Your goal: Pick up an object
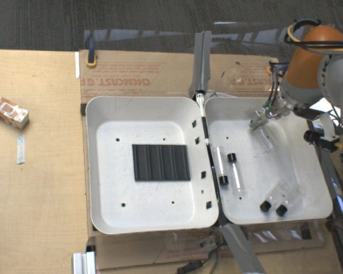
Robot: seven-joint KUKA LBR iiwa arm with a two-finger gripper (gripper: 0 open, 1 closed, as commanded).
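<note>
Find the gripper [266, 116] low over the back of the right bin [308, 170], tilted toward a clear tube [265, 137] lying just in front of it. Cannot tell from this slant whether the grip is released or clenched; nothing visibly held. Treat that near tube as the likeliest target, judging by position alone. Line up across its short axis, not along its length, so it cannot roll away. Come down straight and centre over the body, since clear plastic on white gives little margin for error. Close gently and lift straight up, watching for slip on the smooth wall. Keep clear of the bin's back rim during descent. If missed, consider the capped tubes [235, 174] near the divider or the pair [281, 198] at the front. Leave the black tray [161, 162] in the left bin [103, 181] alone: probably too wide.
</note>
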